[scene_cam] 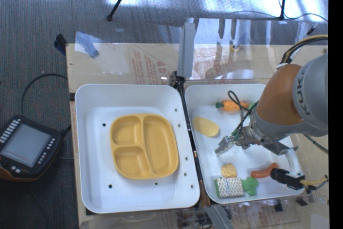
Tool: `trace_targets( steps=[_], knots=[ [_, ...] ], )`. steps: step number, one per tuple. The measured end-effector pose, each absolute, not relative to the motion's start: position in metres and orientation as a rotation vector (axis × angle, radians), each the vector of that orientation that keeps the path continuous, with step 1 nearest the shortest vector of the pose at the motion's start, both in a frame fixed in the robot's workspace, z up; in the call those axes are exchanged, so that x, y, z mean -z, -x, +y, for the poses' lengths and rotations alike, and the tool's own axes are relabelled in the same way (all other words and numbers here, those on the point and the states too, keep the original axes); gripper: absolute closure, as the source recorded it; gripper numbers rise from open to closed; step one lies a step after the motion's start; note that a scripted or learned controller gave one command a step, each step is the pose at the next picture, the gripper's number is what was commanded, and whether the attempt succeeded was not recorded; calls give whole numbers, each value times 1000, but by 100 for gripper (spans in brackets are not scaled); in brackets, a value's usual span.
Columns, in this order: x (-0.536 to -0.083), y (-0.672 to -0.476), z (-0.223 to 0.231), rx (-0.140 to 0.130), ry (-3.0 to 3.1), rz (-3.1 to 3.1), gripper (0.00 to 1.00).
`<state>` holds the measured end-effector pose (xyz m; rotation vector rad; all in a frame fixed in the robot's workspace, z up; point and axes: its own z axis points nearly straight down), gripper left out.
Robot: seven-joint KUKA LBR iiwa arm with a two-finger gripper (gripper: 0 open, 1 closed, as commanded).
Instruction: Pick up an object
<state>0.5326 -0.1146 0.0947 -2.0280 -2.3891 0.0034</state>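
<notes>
Two white bins [91, 110] sit side by side, one holding a yellow tray [143, 146], the other six toy foods around the gripper [228, 143], fingers spread, holding nothing, beside a yellow slice [206, 126].

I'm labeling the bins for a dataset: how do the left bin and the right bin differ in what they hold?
The left bin holds a single item, a yellow divided plate lying flat near its middle; the right bin holds several small pieces, among them a carrot and a pale yellow oval piece. The arm's tool hangs over the right bin, not the left bin. Both are shallow, white and set side by side.
</notes>
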Motion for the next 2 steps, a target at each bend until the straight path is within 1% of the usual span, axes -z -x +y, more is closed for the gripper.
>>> trace_targets(
  steps=[1, 2],
  knots=[
    [-85, -474, -92, -4, 1848, -2532, 0],
    [-95, -474, -93, -2, 1854, -2524, 100]
  ],
)
